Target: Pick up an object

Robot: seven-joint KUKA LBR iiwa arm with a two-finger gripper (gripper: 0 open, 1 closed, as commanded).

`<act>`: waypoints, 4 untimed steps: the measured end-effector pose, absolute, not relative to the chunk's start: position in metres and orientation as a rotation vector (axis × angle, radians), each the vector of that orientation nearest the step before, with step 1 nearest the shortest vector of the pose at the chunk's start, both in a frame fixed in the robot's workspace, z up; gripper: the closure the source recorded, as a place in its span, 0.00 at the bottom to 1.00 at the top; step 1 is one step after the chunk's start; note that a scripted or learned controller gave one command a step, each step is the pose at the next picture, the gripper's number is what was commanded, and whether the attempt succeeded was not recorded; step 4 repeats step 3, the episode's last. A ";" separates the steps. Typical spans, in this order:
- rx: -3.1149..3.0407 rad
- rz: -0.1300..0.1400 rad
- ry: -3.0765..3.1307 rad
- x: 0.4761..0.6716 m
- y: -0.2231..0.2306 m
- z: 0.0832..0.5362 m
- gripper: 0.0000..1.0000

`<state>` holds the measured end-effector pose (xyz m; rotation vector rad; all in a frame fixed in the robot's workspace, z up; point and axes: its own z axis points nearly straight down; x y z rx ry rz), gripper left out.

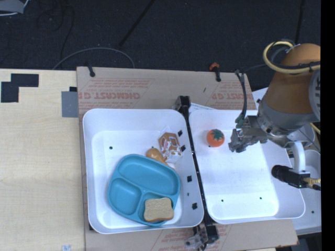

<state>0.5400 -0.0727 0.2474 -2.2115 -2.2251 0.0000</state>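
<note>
Camera view: the gripper (236, 141) is poised just beside the tomato (215, 137) in the right bin (272, 205), presumably for a grasp; jaw state cannot be told.

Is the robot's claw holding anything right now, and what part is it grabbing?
Nothing is held. The gripper hangs over the right bin, beside the small tomato, which sits apart on the bin floor.

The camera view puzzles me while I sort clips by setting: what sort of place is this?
Probably a robotics lab bench: a robot arm reaches over two white bins of toy food, such as a tomato, with cables on dark flooring behind.
</note>
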 end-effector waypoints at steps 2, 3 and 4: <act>-2.215 0.003 -2.225 0.552 0.041 0.235 1.00; -2.215 0.004 -2.224 0.561 0.093 0.223 1.00; -2.215 0.004 -2.224 0.561 0.093 0.223 1.00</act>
